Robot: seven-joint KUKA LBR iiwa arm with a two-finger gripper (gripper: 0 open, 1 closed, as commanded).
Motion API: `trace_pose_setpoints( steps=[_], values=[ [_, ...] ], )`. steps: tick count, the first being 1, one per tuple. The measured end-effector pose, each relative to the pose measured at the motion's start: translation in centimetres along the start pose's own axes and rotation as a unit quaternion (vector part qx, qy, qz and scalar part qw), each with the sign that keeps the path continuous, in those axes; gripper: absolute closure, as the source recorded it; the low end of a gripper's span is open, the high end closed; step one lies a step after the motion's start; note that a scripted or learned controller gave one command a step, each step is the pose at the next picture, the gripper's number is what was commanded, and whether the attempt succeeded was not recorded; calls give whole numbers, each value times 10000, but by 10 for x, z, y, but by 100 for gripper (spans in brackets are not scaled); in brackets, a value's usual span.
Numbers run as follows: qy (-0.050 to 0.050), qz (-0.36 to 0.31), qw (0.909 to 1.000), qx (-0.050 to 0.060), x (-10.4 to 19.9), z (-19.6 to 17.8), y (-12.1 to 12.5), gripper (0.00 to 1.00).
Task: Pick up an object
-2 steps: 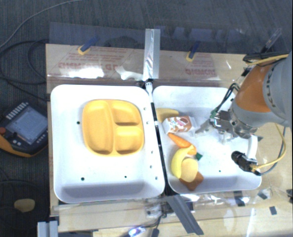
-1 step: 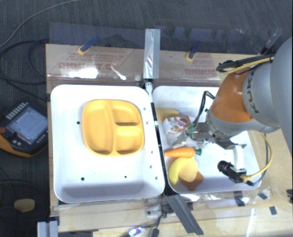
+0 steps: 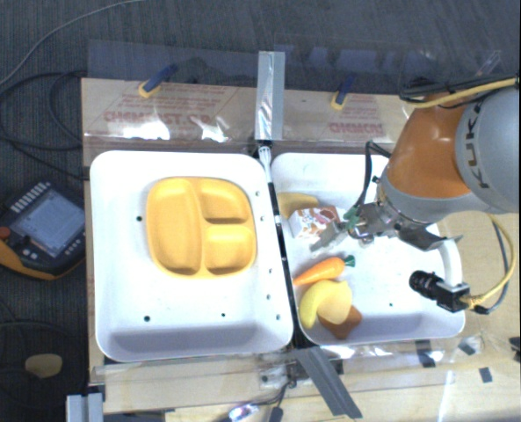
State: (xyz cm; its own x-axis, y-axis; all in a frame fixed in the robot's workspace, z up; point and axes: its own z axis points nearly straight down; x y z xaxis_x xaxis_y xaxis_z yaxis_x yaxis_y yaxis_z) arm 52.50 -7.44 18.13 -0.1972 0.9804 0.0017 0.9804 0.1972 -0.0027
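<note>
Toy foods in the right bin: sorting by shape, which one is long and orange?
The carrot, lying mid-bin with a green tip; the others are rounder or boxy.

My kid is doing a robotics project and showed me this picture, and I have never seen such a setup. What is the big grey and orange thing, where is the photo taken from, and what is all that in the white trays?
The grey and orange thing is a robot arm, reaching in from the right. At its end sits a gripper, the part with two jaws meant to pick things up. The photo comes from one fixed camera above the bench, looking down at a slant.

There are two shallow white bins side by side. The left bin holds a yellow divided tray. The right bin holds toy food: a small red and white packet, an orange carrot and a yellow pear-like fruit leaning on something brown.

The gripper hangs low next to the packet. I cannot tell whether it holds anything.
</note>
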Motion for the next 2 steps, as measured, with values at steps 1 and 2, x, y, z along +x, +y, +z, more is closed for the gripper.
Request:
trace_pose_setpoints(
  steps=[1,2],
  values=[
    [-27,-1613,9869,-66,-20,91,-42,0],
    [-18,-1598,9871,-88,-19,81,-39,100]
  ],
)
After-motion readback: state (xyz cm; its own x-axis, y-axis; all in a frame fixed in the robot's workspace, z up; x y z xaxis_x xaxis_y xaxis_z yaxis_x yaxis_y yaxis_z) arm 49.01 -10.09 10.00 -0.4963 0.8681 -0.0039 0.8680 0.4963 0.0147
